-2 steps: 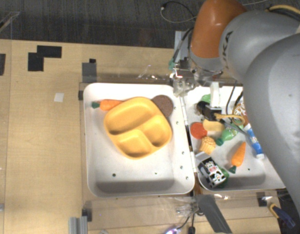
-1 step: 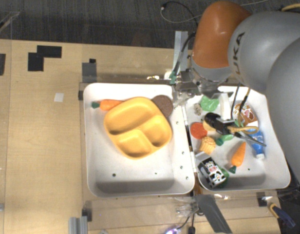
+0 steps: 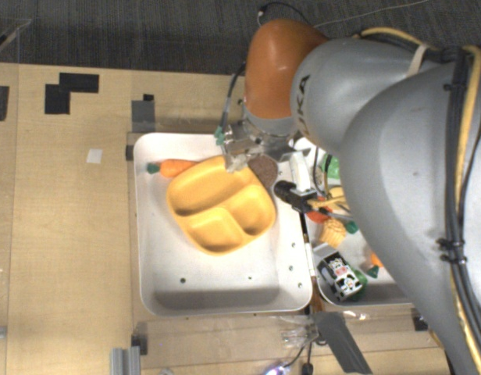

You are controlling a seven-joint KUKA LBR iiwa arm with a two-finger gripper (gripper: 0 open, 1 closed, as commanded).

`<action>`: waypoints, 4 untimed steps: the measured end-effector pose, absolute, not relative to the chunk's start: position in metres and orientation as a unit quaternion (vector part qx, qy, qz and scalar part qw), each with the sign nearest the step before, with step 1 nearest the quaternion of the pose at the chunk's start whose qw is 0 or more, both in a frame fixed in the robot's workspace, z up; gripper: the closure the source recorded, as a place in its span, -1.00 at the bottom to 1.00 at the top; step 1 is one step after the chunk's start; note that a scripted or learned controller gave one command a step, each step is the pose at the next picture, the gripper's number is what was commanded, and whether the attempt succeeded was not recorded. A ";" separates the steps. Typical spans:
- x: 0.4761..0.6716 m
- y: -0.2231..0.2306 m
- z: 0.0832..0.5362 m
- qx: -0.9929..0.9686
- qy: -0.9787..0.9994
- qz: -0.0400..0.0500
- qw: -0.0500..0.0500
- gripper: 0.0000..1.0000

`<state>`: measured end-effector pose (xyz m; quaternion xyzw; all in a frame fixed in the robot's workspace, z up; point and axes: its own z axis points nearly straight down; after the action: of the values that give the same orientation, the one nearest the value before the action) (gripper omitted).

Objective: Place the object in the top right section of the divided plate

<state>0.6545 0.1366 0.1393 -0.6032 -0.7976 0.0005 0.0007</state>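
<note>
Tool point(image 3: 239, 156) sits low over the far right rim of the yellow divided plate point(image 3: 219, 205), which lies tilted in the left white bin point(image 3: 217, 287). Most of the plate's three sections look bare from here; no item is visible in any of them.

Tool state: cannot tell. The wrist and the orange band point(image 3: 276, 65) block most of the view, and what shows below them is a small metallic tip against the plate edge. Nothing is clearly seen in its grip.

The task's object is not certain. Candidates: a toy carrot point(image 3: 176, 166) lying on the bin floor just beside the plate's far left edge, touching or nearly touching the rim; a dark brownish round piece point(image 3: 263, 169) right next to the tool, at the plate's far right corner, possibly resting on the rim or on the bin floor behind it, too hidden to say.

Right bin point(image 3: 358, 297) holds clutter: a black-handled utensil point(image 3: 299, 198) lying across the divide between the bins, a small tan toy point(image 3: 332, 230), a black-and-white item point(image 3: 340, 276), a bit of green point(image 3: 331, 165) further back.

Progress, as a judgement: the placement does not look finished, as the top right section shows no object settled inside it. The tool is in the right area, so this reads as either the approach to release or a pick attempt near the rim. Left to do: get the object fully inside that section and lift the arm away.
</note>
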 end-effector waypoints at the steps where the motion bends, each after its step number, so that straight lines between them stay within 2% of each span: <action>1: 0.659 0.202 0.095 -0.502 -0.865 0.004 0.001 1.00; 2: 0.664 0.204 0.092 -0.347 -0.938 0.015 0.007 1.00; 3: 0.663 0.203 0.100 -0.348 -0.937 0.017 0.009 1.00; 4: 0.648 0.214 0.093 -0.184 -0.983 0.009 -0.001 1.00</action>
<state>0.6484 0.2138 0.0934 -0.1845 -0.9828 0.0091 -0.0008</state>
